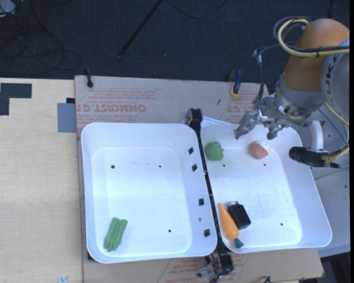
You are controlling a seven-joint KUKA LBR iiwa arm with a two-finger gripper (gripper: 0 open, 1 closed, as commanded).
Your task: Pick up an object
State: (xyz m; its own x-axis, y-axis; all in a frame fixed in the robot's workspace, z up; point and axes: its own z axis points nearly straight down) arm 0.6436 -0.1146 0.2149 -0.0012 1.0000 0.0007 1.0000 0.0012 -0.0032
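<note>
Objects to choose from lie in both bins, and I place everything by the black divider [202,175] that runs between them. Largest first: the left bin [97,158], on the far side of that divider from the arm, holds a green bean bundle [115,233] near its front corner, well apart from the divider. The right bin [310,202] lies on the arm's side. In it a green pepper-like piece [214,151] sits just beside the divider toward the back, an orange carrot [228,220] and a black block [239,214] lie touching each other near the divider's front end, and a small salmon-coloured lump [258,150] rests further from the divider, at the back.

The gripper [257,127] hangs just behind and above that lump, fingers spread fairly wide, with nothing between them and nothing touched, though the slanted view makes its height hard to judge.

To do this step well, I judge the lump the natural target: centre the fingers over it, descend straight until they straddle it, then close before lifting.
</note>
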